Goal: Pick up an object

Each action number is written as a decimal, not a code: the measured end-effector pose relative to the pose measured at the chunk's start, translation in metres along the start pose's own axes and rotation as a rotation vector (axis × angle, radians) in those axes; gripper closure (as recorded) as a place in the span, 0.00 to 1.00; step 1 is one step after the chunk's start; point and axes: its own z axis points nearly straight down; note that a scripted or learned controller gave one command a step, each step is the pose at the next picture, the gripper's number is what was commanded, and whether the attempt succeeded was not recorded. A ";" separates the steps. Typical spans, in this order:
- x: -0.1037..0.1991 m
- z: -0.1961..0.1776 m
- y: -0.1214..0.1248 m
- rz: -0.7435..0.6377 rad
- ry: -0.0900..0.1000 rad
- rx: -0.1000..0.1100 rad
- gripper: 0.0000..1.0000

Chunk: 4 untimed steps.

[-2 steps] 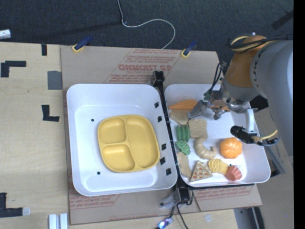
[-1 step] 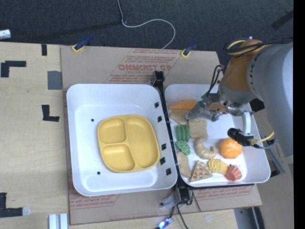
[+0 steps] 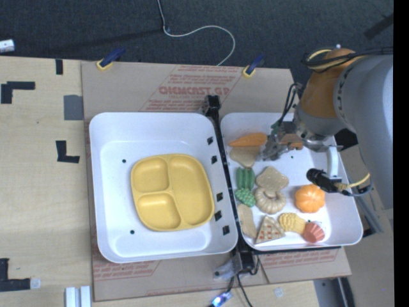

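Two bins sitting side by side; jaws (image 3: 273, 147) hovering over carrot (image 3: 250, 140) in right bin (image 3: 348, 226). Jaw state: cannot tell. Judging: centring over carrot, descending straight, avoiding neighbouring toys.

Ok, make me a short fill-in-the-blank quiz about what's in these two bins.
1. The yellow plate lies in the ____ bin.
2. The plate has ____ compartments.
3. The pizza slice lies in the ____ bin.
4. The end effector hangs over the ____ bin.

Missing words: left; three; right; right
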 end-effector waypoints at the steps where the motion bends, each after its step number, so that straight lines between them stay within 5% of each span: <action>1: 0.000 -0.044 0.007 0.001 -0.002 0.000 1.00; 3: 0.001 -0.128 0.018 0.001 -0.001 0.002 1.00; 4: 0.045 -0.120 -0.012 -0.001 0.000 0.007 1.00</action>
